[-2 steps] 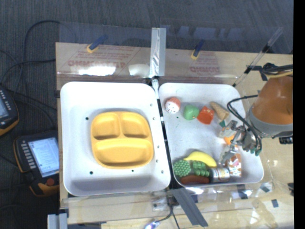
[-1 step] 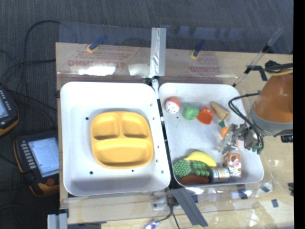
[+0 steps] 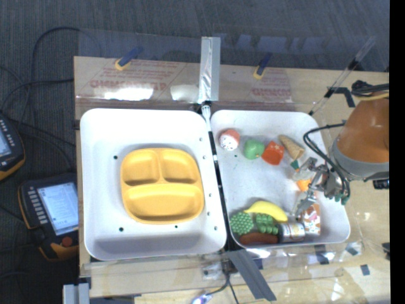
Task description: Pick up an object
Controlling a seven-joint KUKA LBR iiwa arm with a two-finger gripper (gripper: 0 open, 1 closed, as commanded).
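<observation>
Gripper (image 3: 310, 185) hangs low in right bin (image 3: 329, 124), at 3 o'clock of it; can't tell how it's set or if it has anything; small carton (image 3: 311, 220) just at its 6, banana (image 3: 267, 210) at its 8, orange piece (image 3: 304, 184) right by it; yellow tray (image 3: 162, 184) in left bin (image 3: 95, 170).

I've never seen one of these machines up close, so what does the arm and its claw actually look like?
The arm shows a rounded orange band over grey casing. Black cables loop around it. Its gripper is a small cluster of silvery metal parts with thin fingers and a touch of green.
</observation>
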